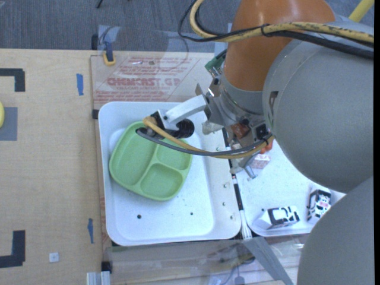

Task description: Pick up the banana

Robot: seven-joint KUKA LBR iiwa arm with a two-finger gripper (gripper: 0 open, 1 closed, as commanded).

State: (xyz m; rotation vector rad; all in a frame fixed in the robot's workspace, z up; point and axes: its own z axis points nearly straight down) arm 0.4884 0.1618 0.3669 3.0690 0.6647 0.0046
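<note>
**Inspector:** Begin at the tool. What is its condition?

**Examiner:** The gripper (248, 156) hangs low over the wall where the two bins meet, tucked beneath the wrist of the arm (320, 100). Whether it is apart or together, I cannot tell, because the wrist and a cable lie across it. I can make out nothing held in it.

**Inspector:** And around it?

**Examiner:** To its left, in the left bin (178, 215), lies a green divided plate (151, 165), flat and with nothing on it. To its right, in the right bin (279, 183), two small black-and-white things (279, 216) sit near the front wall, well apart from the gripper.

**Inspector:** Where is the banana?

**Examiner:** Its place I cannot tell. The arm hides a large part of the right bin, so it may lie under there. A yellow sliver (2, 114) sits at the far left edge of the bench, outside both bins, but it is too cropped to name.

**Inspector:** How far along is the task?

**Examiner:** In my judgement the pick is not yet done. No lift is evident, and a firm hold on the fruit remains to be shown. Grasping and raising are both left.
</note>
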